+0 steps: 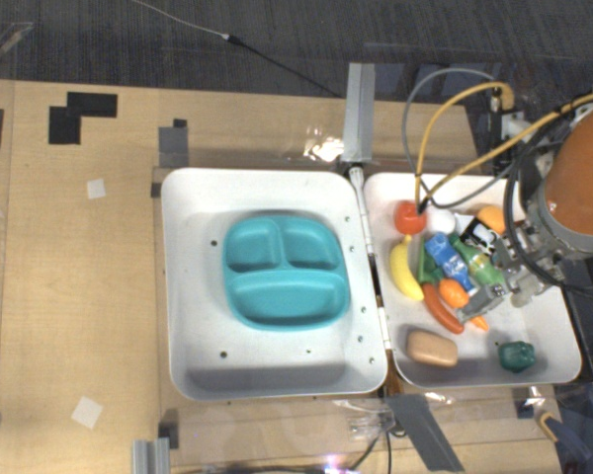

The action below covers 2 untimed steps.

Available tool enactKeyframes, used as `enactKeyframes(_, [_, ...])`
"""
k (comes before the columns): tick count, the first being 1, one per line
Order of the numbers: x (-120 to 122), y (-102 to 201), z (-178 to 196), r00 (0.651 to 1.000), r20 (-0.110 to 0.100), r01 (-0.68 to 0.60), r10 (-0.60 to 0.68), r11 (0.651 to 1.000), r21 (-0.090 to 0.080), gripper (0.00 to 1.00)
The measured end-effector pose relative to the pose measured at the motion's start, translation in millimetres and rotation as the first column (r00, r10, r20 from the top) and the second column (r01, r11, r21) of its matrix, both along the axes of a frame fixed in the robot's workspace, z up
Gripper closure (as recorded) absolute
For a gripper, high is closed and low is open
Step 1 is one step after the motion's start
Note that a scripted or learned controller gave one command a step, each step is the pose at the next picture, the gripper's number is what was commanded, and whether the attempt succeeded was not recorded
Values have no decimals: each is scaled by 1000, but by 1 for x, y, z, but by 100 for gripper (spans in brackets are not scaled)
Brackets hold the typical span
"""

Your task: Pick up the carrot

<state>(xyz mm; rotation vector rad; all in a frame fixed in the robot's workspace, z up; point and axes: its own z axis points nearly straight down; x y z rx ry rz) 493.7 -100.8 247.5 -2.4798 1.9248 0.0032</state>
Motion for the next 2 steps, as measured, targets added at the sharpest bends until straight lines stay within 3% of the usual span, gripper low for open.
enactKeyframes(1, [25, -22, -106, 995, -4, -102, 102, 995, 2, 0])
enactKeyframes(2, [5, -22, -145, 995, 34, 90, -90, 996, -2, 0])
